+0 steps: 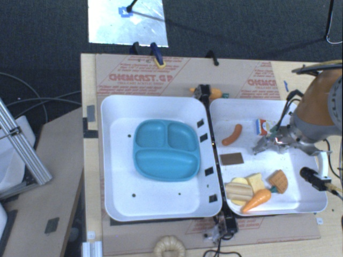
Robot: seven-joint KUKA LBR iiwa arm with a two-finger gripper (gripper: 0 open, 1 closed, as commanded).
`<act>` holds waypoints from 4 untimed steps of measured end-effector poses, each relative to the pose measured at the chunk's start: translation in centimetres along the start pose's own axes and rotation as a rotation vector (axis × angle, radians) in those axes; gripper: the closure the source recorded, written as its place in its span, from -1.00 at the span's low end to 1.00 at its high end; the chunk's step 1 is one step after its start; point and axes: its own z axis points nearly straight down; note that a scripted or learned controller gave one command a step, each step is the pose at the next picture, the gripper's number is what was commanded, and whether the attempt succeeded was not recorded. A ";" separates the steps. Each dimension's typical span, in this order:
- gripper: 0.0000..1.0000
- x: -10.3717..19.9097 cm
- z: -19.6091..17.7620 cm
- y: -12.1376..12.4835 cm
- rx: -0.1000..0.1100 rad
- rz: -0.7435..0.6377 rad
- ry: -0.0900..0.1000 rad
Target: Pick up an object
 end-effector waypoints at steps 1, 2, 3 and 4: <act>1.00 0.0 -1.2 0.1 -0.004 0.000 -0.001; 1.00 -0.7 -6.1 -0.4 -0.005 0.002 -0.001; 1.00 -0.3 -12.5 -0.2 -0.008 -0.003 -0.002; 1.00 -0.3 -14.2 -0.1 -0.005 -0.003 -0.001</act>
